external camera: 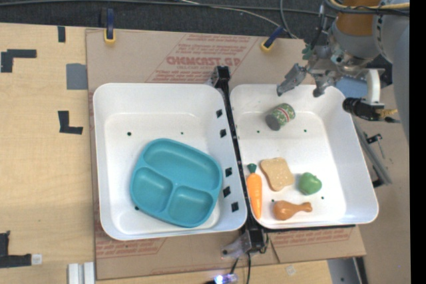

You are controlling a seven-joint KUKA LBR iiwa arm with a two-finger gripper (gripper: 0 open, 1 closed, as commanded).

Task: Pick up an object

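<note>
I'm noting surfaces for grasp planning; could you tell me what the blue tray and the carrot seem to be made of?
Blue tray: probably moulded plastic, with a smooth, slightly glossy finish; its even teal colour and rounded compartment ridges suggest it.
Carrot: likely toy plastic or rubber; its flat, uniform orange and simple green tip look artificial, though the view is too coarse to settle which.

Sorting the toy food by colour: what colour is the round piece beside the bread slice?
Green, clearest in the camera view: the round piece lies right of the bread slice.

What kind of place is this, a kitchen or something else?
Likely a robotics lab bench, not a kitchen: a robot arm's gripper hangs above two white bins, and the food is toys, like the carrot.
</note>
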